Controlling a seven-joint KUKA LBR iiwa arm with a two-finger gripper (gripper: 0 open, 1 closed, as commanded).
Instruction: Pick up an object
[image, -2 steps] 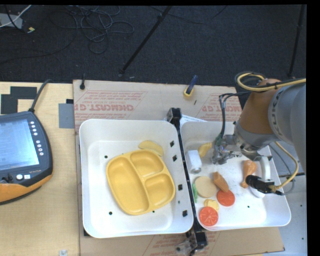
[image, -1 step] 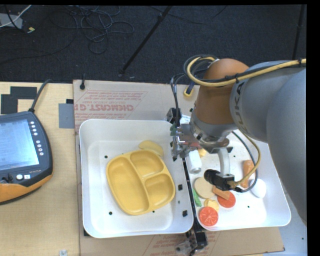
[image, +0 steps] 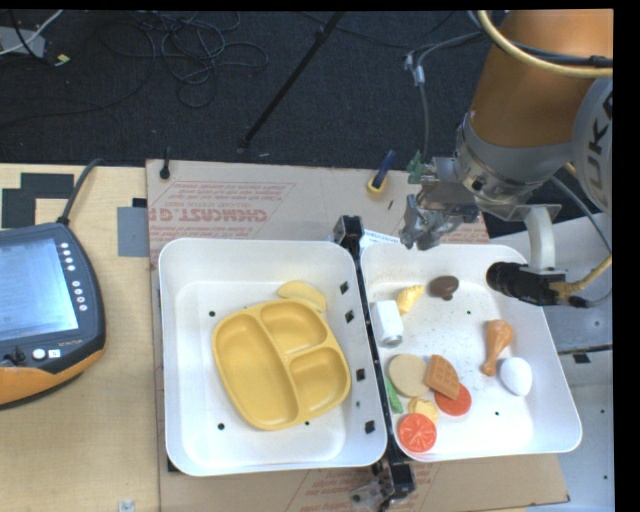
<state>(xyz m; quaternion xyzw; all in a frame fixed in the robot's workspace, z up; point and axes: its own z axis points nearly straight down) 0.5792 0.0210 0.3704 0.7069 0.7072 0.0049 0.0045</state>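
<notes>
White plastic walls the right bin (image: 560, 400), where toy food lies; a brown piece (image: 443, 288) sits just below the gripper (image: 428, 228). Nothing sits between the fingers, and I cannot tell their spread. Best to descend centred on one isolated piece, clear of the wall.

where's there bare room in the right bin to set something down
Bare floor lies in the right bin, between the drumstick and the brown piece, and along its near right corner below the egg. Crowded: the near left, around the tomato slice.
</notes>
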